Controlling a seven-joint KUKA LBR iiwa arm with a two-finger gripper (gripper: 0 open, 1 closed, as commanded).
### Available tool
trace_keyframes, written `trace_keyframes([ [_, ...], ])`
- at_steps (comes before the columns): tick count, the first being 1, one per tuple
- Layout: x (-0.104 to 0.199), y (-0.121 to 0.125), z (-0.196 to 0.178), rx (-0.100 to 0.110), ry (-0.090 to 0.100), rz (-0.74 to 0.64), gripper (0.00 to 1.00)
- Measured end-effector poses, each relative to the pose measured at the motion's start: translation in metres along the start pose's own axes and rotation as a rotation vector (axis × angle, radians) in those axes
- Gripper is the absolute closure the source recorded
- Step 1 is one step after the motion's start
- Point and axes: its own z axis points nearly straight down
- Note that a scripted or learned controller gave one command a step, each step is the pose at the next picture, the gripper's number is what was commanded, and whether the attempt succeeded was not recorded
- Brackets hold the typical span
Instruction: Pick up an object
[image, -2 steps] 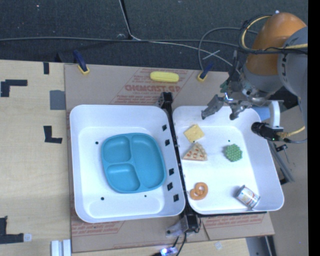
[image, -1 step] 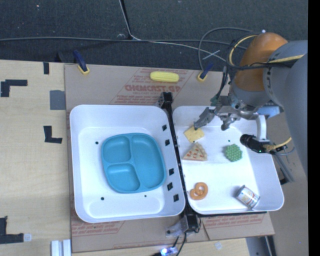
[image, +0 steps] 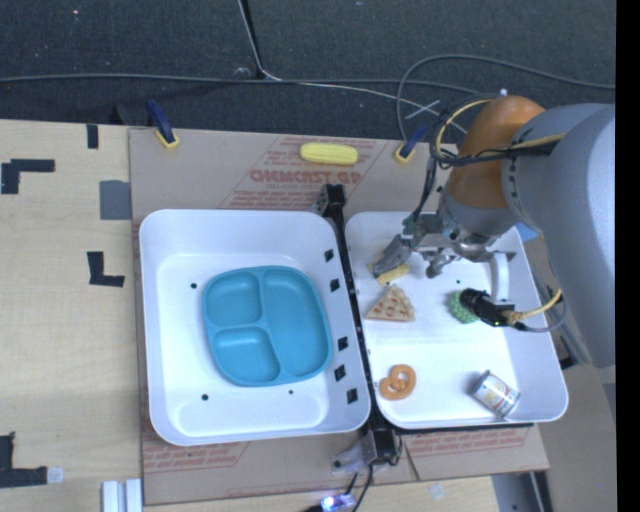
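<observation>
My gripper (image: 414, 262) hangs over the back of the right bin (image: 530, 350), its two fingers spread apart and open. A small yellowish piece (image: 393, 271) lies right at the tip of the left finger (image: 390, 258); nothing sits between the fingers. A tan wedge with a grid pattern (image: 390, 305) lies just in front of the gripper. To the right of the wedge is a small green object (image: 464, 306). An orange pretzel-shaped ring (image: 398, 382) and a silver can (image: 494, 392) lie near the bin's front edge.
The left bin (image: 170, 250) holds a blue divided plate (image: 267, 326). A yellow banana-like object (image: 328, 153) rests on the cardboard behind the bins. A black divider (image: 345, 290) runs between the bins. Cables trail from the arm at the right.
</observation>
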Motion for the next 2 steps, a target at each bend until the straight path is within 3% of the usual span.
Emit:
trace_keyframes([
  [1,0.000,0.001,-0.013,-0.003,0.000,-0.001,1.00],
  [2,0.004,0.002,-0.055,-0.008,0.001,0.000,1.00],
])
